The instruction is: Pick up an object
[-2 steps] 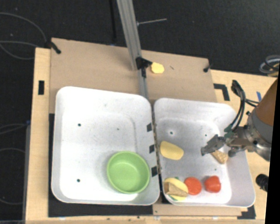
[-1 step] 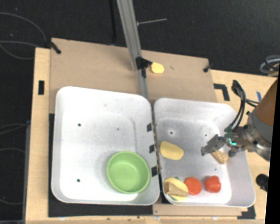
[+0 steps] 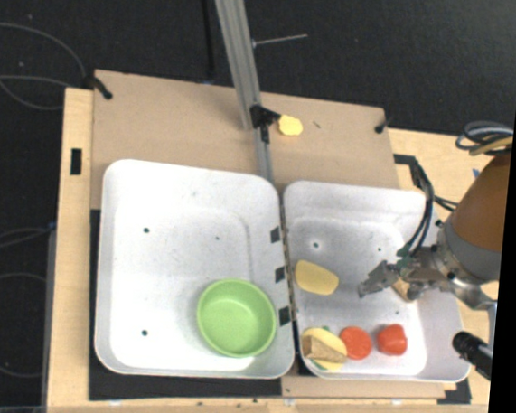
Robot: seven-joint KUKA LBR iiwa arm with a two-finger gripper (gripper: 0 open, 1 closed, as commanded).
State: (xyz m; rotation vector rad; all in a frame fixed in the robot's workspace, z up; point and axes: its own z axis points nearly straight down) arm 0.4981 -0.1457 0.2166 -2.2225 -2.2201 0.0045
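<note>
The right bin [image 3: 348,210] holds a yellow lumpy piece [image 3: 316,277] near its left wall. Along its front edge lie a yellow and tan item [image 3: 325,347], an orange-red round thing [image 3: 355,342] and a red block-like thing [image 3: 392,338]. My gripper [image 3: 387,282] hangs over the right bin's middle right, to the right of the yellow piece and above the red things. I see nothing between its fingers. A green bowl [image 3: 236,316] sits in the left bin [image 3: 165,228] at its front right.
A small yellow object [image 3: 290,126] lies on the brown board behind the bins, beside a slanted metal pole [image 3: 241,54]. The arm's orange band [image 3: 485,209] stands over the right bin's right edge. Cables run along the right side.
</note>
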